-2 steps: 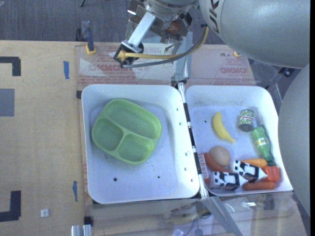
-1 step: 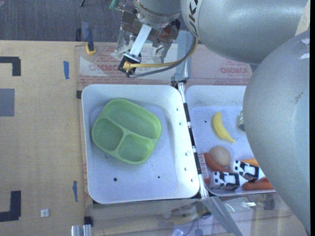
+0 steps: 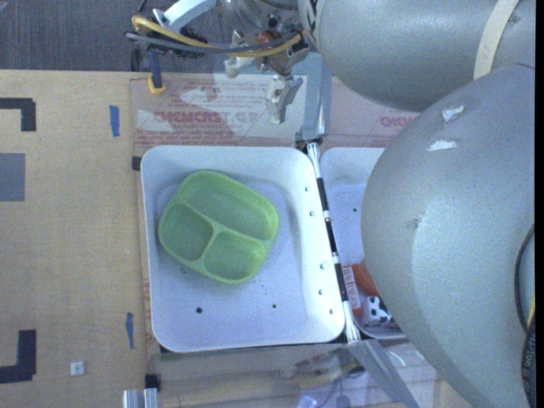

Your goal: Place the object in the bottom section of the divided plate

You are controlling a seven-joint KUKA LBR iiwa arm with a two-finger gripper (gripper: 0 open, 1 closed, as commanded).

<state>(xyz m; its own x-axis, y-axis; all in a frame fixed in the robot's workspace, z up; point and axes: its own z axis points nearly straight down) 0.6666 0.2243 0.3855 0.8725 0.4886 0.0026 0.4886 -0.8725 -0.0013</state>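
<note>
The gripper (image 3: 280,100) sits high in the camera view, above the far edge of the left bin (image 3: 170,313), over a strip of printed cardboard (image 3: 195,117) that lies on the tabletop (image 3: 68,228). Its pale fingers point down toward the bin's rim, but the view is too cluttered with cables and fittings to tell how far apart they stand, and nothing can be seen between them. Behind it, the grey arm (image 3: 450,253) bulks large across the right side, covering most of the right bin (image 3: 348,185). In the left bin lies the green divided plate (image 3: 218,225), tilted at a slant, with one long section on its far side and two smaller sections on its near side; all three sections look bare. Low in the right bin, just beside the divider between the bins and partly hidden under the arm, a small orange object (image 3: 365,280) lies next to a black-and-white object (image 3: 379,314). Blue tape marks (image 3: 114,120) and black squares show on the tabletop at left.
</note>
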